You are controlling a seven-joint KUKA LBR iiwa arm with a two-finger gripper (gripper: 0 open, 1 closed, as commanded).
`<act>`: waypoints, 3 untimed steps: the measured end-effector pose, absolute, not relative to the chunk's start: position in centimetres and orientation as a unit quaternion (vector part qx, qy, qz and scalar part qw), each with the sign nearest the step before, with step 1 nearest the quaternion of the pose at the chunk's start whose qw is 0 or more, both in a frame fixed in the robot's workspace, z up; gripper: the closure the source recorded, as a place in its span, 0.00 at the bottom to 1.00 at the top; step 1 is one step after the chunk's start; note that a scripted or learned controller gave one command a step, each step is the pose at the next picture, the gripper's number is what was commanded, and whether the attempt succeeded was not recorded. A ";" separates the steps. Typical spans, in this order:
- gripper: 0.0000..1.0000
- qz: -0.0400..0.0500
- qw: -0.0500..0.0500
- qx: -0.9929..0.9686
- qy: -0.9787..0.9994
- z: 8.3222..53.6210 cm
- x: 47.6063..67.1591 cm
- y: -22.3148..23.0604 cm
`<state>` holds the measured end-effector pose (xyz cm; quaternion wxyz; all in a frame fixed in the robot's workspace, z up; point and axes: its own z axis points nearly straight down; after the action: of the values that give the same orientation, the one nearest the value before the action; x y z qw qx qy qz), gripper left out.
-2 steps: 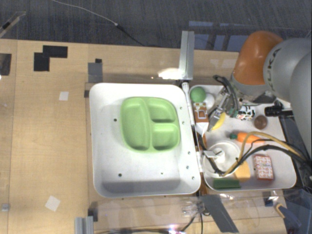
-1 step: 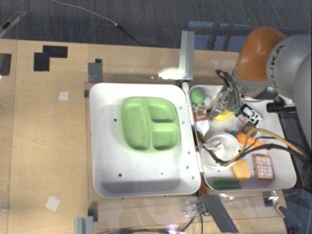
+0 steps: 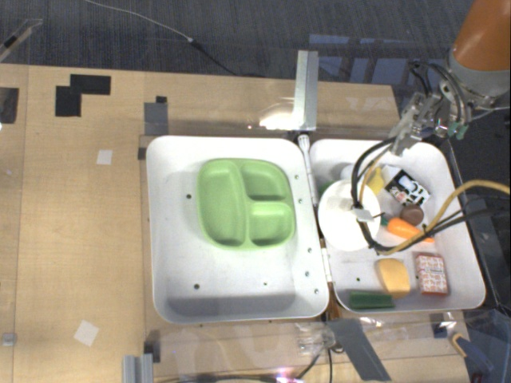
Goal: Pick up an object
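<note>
Hovering above the right bin's (image 3: 467,284) far corner, the gripper (image 3: 406,134) has nothing visibly held, and how open it is, can't tell. Looks like the approach step. The orange piece (image 3: 403,228) lies mid-bin, so next it probably needs to line up over that and drop down.

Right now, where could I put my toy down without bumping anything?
The left bin has bare floor in front of the green tray, toward its near wall, and a strip beside the tray on the view's left. The right bin is crowded: white plate, orange carrot, yellow block, red box.
</note>
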<state>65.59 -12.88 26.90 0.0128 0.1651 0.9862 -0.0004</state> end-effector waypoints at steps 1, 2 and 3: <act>1.00 0.001 0.004 0.237 0.972 20.1 59.6 -9.5; 1.00 -0.001 0.008 0.171 0.985 27.3 65.1 -17.0; 1.00 -0.001 0.004 0.023 1.000 15.5 62.8 -20.6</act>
<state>62.83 -20.62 15.47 0.0035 0.0231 0.9997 -0.0007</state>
